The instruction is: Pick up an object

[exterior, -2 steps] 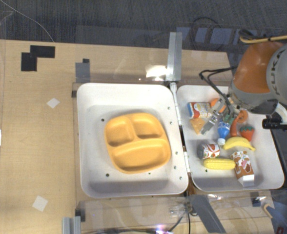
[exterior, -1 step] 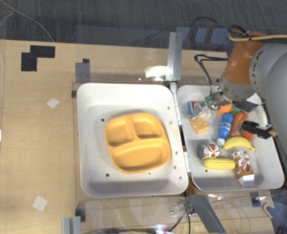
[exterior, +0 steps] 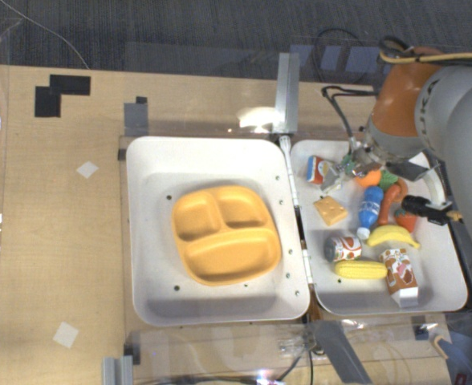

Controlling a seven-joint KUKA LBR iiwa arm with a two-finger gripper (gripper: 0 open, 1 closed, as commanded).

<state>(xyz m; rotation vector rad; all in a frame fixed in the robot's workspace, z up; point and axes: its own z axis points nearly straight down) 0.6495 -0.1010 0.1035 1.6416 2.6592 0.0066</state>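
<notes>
My gripper [exterior: 355, 165] reaches down into the back of the right bin [exterior: 454, 289], under the arm's orange band. It hovers among the toys there, just right of a small red and white packet [exterior: 317, 169] and just above a blue bottle [exterior: 370, 206]. An orange carrot-like toy [exterior: 390, 199] lies beside the bottle, right under the wrist. I see nothing clearly held, as the wrist hides the tips.
The right bin also holds a cheese wedge [exterior: 330, 209], a banana [exterior: 393, 236], a small can [exterior: 346, 249], a yellow corn cob [exterior: 360, 270] and a brown carton [exterior: 401, 276]. In the left bin [exterior: 144, 295] sits a yellow divided plate [exterior: 224, 233].
</notes>
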